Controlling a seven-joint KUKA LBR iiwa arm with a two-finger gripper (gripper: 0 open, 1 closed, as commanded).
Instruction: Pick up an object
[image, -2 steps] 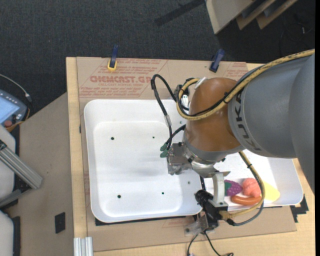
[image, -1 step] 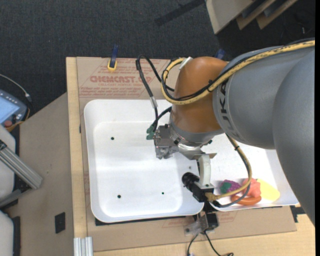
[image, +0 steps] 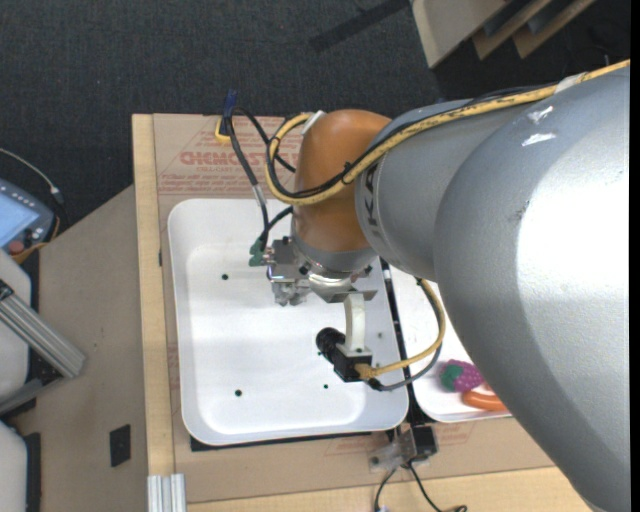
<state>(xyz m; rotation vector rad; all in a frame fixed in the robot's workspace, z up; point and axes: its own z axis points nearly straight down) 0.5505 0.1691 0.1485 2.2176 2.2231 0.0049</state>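
My gripper (image: 287, 292) hangs low over the left white bin (image: 215, 330), near the middle of its far half. The big grey arm and its orange band hide most of it from above, and I see nothing held under it. In the right bin (image: 432, 402), a small purple and green object (image: 460, 377) lies beside an orange, carrot-like object (image: 486, 400). Both peek out from under the arm, well to the right of the gripper.
The left bin floor shows a few tiny dark specks (image: 238, 393). The bins rest on a brown cardboard sheet (image: 160, 400) with red print at the back. The arm covers most of the right bin. Cables trail at the front edge (image: 405, 450).
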